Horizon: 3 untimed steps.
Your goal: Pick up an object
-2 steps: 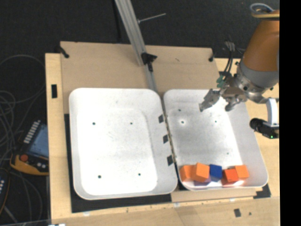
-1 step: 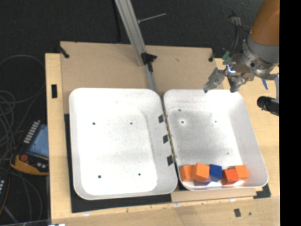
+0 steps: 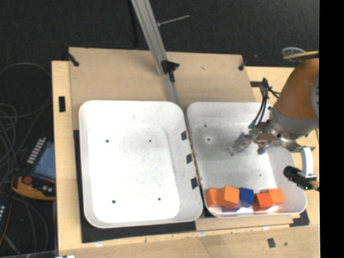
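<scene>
Gripper (image 3: 243,143) over the right bin (image 3: 215,117), nothing visibly between its fingers.
Fingers blurred, apparently slightly apart; the orange and blue blocks (image 3: 244,196) sit at the near wall.

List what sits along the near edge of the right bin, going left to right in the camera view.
Orange block → orange block → blue block → orange block → orange block. All lie against the near wall of the right bin; the gripper is farther back over the bin floor.
</scene>
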Each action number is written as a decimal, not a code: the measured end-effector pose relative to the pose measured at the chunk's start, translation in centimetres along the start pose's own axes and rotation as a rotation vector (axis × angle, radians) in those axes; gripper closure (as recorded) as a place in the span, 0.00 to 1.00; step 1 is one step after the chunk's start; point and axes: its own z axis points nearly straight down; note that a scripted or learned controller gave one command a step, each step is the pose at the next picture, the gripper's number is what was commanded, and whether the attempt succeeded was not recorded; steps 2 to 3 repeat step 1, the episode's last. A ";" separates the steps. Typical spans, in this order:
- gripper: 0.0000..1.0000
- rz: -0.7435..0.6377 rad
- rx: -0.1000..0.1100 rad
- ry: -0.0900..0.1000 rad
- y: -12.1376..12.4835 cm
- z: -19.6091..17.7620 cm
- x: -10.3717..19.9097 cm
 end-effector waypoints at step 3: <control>0.00 0.003 -0.004 -0.002 -5.6 2.2 -4.6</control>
